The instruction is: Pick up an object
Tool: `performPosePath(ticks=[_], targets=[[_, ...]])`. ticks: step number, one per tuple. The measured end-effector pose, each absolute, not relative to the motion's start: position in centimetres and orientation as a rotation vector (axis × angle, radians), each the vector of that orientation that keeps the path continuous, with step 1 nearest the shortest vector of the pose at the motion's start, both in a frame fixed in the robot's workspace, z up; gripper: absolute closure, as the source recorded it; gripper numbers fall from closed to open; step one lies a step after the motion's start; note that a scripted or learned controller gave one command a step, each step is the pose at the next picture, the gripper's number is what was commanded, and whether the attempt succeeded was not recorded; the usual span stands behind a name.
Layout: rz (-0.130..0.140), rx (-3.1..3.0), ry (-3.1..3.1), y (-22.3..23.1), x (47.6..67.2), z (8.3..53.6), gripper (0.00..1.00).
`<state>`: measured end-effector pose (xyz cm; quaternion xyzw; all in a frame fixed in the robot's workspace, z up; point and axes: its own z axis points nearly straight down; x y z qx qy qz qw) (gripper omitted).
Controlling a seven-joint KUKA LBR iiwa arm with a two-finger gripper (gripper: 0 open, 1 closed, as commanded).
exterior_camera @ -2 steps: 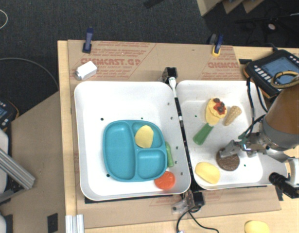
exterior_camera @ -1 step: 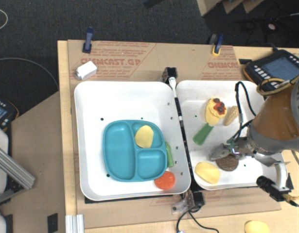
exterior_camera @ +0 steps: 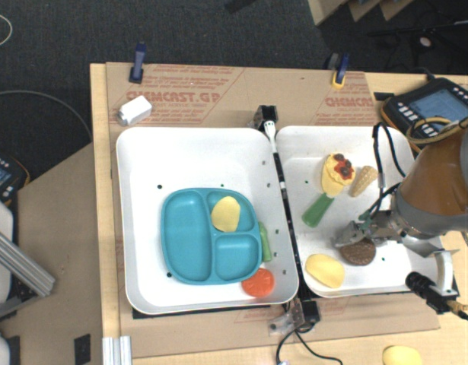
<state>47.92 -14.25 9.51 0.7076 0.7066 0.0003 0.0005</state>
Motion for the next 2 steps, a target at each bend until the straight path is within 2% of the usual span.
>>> performPosePath(ticks=[1,2], targets=[[0.018,2.201,2.228,-6.5,54.5,19.1,1.00],[0.002,2.214,2.235,1.7,53.9,18.4,1.00]])
